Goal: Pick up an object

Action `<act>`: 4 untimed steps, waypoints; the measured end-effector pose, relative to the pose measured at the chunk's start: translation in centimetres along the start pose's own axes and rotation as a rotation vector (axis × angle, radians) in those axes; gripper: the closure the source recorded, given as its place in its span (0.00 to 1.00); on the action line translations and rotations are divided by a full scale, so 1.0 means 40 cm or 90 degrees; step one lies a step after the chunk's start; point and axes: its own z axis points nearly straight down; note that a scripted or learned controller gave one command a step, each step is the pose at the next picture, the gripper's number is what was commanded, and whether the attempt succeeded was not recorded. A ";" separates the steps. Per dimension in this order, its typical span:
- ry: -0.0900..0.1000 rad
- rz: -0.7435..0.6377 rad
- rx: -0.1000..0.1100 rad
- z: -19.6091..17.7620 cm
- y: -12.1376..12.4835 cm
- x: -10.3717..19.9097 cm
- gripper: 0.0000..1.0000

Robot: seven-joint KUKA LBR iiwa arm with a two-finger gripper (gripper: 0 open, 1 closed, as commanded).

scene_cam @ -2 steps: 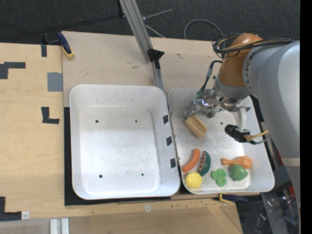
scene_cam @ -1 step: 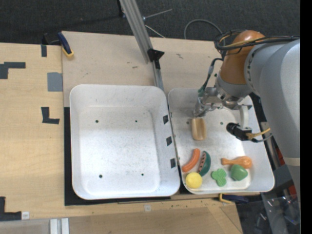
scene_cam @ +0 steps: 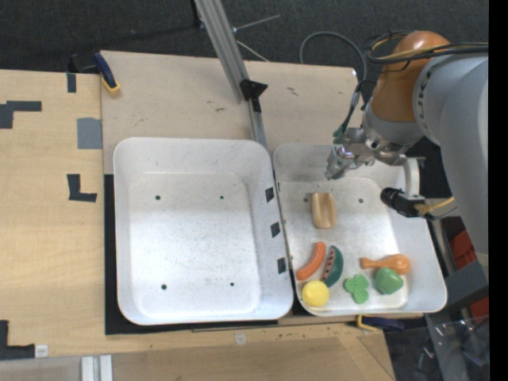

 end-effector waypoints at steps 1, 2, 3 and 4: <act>0.000 0.000 0.000 -0.107 -0.002 0.000 1.00; 0.000 0.000 0.001 -0.172 0.000 0.001 1.00; 0.002 -0.004 0.002 -0.205 -0.010 0.144 1.00; 0.001 -0.003 0.004 -0.182 -0.022 0.279 1.00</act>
